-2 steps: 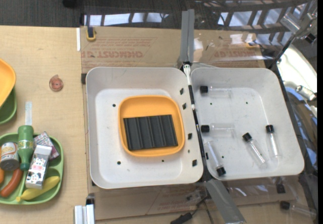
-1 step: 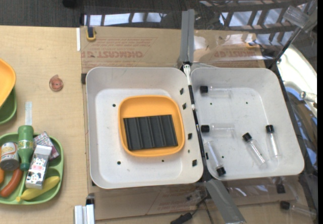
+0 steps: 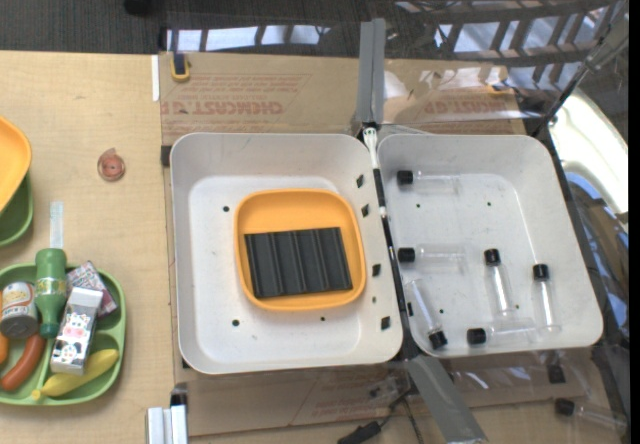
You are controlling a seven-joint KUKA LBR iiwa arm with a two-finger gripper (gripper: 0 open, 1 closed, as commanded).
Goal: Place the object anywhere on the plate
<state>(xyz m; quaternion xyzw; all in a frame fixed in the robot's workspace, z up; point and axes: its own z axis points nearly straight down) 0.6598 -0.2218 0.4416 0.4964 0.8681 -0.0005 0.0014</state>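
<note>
An orange plate [image 3: 300, 208] with rounded corners lies in the middle of the left white bin [image 3: 205, 262]. A dark grey ribbed rectangular object [image 3: 300, 262] rests flat on the plate, covering most of its centre. In the right white bin [image 3: 560, 232] lie several clear tubes with black caps, such as one tube [image 3: 497, 284] near the front and another [image 3: 425, 178] at the back left.
On the wooden bench to the left stands a green tray [image 3: 100, 367] with toy food and a small bottle [image 3: 50, 287]. An orange dish [image 3: 10, 167] and a small pink item [image 3: 112, 166] lie beyond it. Cardboard [image 3: 260, 102] sits behind the bins.
</note>
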